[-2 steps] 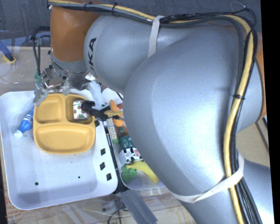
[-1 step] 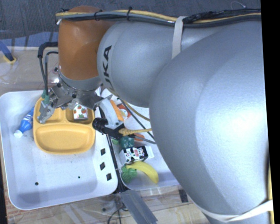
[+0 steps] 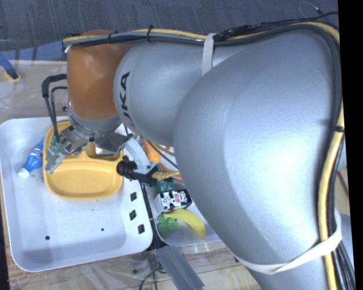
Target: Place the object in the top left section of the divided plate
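Yellow divided plate [image 3: 85, 178] directly beneath claw [image 3: 58, 149]. Blue-white tube [image 3: 33, 161] just left of claw, banana [image 3: 187, 222] well off right. Claw opening: cannot tell.

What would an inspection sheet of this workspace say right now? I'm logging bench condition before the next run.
Surface: left white bin, bare floor toward the camera.
Job's things: yellow divided plate in the left bin.
Clutter: blue-and-white object beside the plate; banana and small printed item in the right bin.
Grippers: gripper above the plate's far edge; finger state unclear.
Cables: black and yellow cables along the arm.
Surroundings: dark grey floor.
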`<state>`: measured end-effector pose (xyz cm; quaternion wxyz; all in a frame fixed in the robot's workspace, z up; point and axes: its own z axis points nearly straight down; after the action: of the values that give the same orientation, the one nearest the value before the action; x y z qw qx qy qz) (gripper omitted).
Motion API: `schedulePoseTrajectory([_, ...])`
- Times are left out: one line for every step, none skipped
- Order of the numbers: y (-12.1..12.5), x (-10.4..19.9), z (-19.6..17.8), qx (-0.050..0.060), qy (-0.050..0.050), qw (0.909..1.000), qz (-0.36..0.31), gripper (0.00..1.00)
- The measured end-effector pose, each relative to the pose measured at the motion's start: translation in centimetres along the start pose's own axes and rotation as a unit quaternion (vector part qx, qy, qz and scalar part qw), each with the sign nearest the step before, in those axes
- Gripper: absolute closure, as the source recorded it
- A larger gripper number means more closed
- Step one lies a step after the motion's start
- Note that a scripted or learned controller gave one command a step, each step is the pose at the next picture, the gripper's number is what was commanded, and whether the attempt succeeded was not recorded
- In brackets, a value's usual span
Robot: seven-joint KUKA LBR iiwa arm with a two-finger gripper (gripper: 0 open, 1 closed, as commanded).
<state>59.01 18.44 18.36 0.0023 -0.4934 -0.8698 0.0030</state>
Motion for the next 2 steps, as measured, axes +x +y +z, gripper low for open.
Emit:
schedulePoseTrajectory([3.1, -4.8, -7.2, -0.002, 0.0, 0.9993, 0.038, 0.0])
schedulePoseTrajectory([-0.5, -7.5, -5.3, 0.0, 0.0, 0.9994, -0.034, 0.0])
